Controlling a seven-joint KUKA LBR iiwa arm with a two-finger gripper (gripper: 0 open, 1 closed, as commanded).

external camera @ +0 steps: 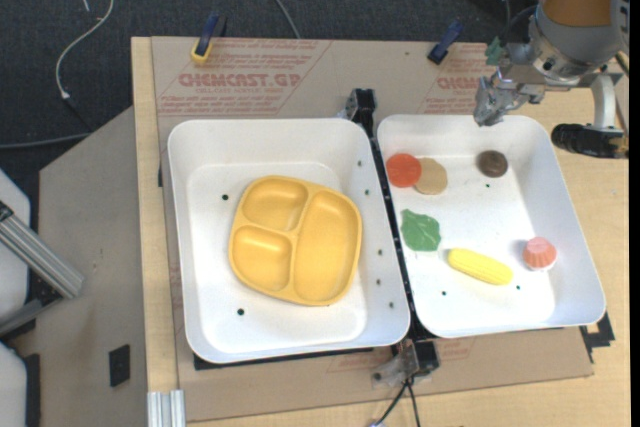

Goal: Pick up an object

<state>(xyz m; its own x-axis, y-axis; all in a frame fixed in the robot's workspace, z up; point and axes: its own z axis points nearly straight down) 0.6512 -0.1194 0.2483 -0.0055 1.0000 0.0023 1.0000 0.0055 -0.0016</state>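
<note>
The end effector (489,111) hangs over the far rim of the right bin (575,225), just beyond the brown disc (492,163); its opening cannot be told.

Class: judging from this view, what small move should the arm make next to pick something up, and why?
Probably shift a little toward the bin's middle and come down over the brown piece. The gripper hangs over the right bin's far rim, holding nothing, and that piece lies nearest, apart from the others.
</note>
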